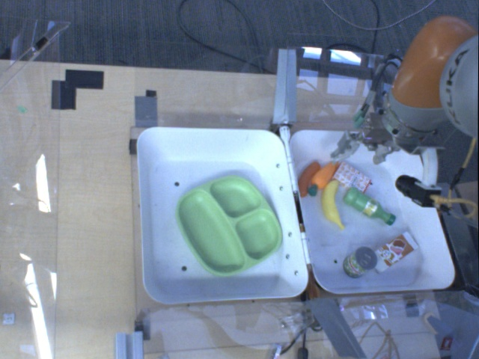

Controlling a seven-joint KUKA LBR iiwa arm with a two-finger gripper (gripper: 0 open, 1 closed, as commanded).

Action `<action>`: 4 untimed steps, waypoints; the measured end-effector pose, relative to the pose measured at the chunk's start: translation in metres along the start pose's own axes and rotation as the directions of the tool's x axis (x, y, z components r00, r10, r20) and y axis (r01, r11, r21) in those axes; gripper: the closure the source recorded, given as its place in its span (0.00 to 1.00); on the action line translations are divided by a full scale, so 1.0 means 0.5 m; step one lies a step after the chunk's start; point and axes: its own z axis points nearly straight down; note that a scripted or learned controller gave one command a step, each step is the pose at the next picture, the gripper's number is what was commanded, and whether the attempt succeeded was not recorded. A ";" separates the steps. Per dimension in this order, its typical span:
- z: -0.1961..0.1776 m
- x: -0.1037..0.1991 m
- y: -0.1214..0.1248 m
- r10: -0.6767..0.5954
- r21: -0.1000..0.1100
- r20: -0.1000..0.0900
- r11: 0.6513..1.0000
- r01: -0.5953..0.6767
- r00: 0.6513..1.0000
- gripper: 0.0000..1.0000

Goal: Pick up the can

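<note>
A: Can (361, 261), seen from above, stands upright near the front of the right bin (441, 271); its silver top faces the camera.

B: Any writing on it?

A: None readable; the label is too small. Just beside it, to the right, lies a small carton (394, 250), brown and white with red, print illegible. Farther back lie a green bottle (367, 205) on its side, a yellow banana (331, 203), an orange carrot (317, 176), and a red-and-white packet (352, 176) whose text is too blurred to read.

B: And the gripper?

A: The gripper (362, 142) hangs over the back of the right bin, well apart from the can. Its two fingers are spread moderately, with nothing between them. Above it sits the grey arm (441, 81) with its orange band.

B: The surroundings?

A: The left bin (165, 275) holds a green divided plate (229, 223). Both bins rest on a pale wooden bench (67, 223) with black tape marks (75, 87). Beyond lies dark carpet (112, 6) with loose cables (217, 21).
</note>
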 end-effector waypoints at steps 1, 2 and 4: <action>0.042 -0.037 -0.203 -0.191 -0.001 0.000 0.982 0.191 0.982 0.00; -0.008 -0.017 -0.079 -0.259 -0.003 0.001 0.966 0.259 0.966 0.00; 0.208 -0.194 -0.071 -0.179 -0.006 0.004 0.984 0.179 0.984 0.00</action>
